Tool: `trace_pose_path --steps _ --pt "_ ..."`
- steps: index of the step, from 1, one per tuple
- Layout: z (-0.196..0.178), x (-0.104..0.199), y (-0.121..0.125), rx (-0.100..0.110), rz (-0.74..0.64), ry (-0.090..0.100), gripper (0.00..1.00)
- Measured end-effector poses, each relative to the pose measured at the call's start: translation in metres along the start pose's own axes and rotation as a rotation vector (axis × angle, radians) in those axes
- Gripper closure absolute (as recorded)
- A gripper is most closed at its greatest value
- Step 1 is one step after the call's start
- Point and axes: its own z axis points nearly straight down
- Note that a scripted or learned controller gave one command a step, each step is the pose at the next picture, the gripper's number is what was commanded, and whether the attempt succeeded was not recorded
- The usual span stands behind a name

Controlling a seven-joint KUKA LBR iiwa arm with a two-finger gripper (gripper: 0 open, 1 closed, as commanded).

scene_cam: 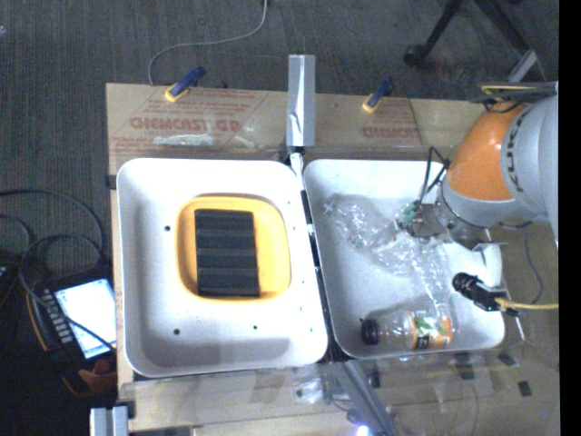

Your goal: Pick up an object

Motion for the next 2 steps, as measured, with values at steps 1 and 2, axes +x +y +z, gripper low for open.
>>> trace_pose_path --steps 1,2 --pt "0.009 0.0414 0.0262 -0.015 -0.191 -0.008 0.0" --pt "0.0001 0.0422 0.0262 -0.015 -0.191 -0.005 1.0"
